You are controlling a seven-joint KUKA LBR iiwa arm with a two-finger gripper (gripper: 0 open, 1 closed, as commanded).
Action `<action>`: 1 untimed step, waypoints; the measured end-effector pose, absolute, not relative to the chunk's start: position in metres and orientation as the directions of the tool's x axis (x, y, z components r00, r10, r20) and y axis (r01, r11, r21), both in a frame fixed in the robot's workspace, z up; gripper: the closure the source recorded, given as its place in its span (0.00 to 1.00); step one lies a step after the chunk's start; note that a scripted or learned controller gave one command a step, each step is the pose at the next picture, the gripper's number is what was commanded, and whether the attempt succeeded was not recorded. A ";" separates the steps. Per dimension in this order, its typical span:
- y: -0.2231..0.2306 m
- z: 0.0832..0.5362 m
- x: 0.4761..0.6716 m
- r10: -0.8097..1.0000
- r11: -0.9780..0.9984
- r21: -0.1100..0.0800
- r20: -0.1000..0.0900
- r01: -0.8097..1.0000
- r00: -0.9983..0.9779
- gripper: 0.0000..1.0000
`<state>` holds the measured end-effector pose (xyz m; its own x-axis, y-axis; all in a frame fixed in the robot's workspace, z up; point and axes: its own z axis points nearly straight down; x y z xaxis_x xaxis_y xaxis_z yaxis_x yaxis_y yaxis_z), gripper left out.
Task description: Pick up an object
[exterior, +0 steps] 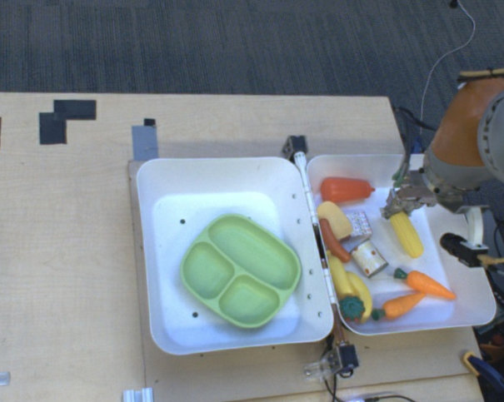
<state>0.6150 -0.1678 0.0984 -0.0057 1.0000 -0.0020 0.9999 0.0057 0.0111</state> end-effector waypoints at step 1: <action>-0.066 0.186 0.666 1.000 0.007 0.007 0.002 1.000 -0.007 1.00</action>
